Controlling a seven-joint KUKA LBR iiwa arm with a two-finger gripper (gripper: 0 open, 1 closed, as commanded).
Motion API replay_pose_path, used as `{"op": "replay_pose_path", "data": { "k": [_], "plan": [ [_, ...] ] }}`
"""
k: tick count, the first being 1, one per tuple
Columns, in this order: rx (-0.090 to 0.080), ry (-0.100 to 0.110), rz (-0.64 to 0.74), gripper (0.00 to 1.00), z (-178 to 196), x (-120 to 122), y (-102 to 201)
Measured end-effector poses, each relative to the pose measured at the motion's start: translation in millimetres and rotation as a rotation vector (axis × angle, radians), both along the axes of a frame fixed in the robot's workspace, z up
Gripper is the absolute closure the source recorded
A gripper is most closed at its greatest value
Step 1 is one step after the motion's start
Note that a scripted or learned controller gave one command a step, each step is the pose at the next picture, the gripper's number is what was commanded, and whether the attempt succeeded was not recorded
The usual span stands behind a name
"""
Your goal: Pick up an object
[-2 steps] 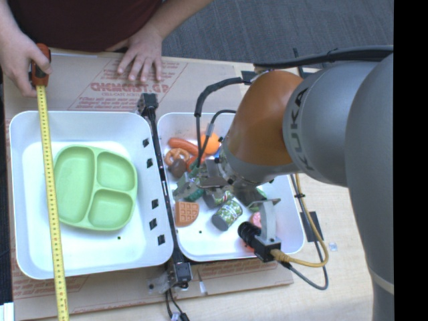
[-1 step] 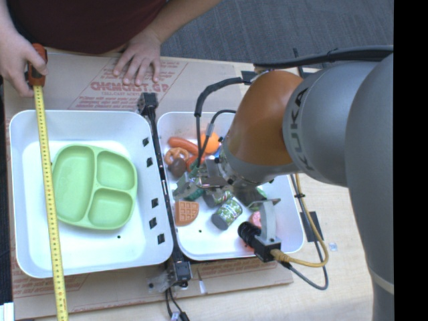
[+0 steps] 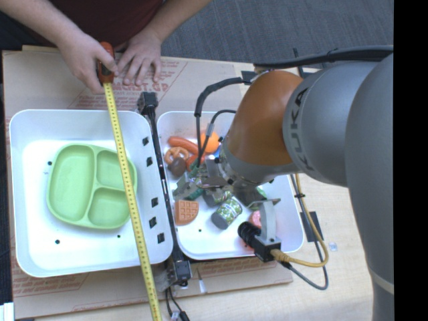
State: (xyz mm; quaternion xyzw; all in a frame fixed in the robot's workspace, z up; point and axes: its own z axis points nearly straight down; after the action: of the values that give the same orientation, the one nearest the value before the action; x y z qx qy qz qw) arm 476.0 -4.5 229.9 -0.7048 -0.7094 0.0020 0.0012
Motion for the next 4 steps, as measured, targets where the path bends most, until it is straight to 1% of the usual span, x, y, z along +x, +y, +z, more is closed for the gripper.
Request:
{"op": "replay_pose_path", "data": {
  "k": [1, 2, 3, 4],
  "plan": [
    [0.000, 0.000, 0.004, 1.00, 10, 1, 0],
    [0.000, 0.001, 0.003, 1.00, 4, 0, 63],
    [0.000, -0.001, -0.002, 1.00, -39, 77, 7],
    [0.000, 0.000, 0.001, 1.00, -18, 4, -3]
  ]
}}
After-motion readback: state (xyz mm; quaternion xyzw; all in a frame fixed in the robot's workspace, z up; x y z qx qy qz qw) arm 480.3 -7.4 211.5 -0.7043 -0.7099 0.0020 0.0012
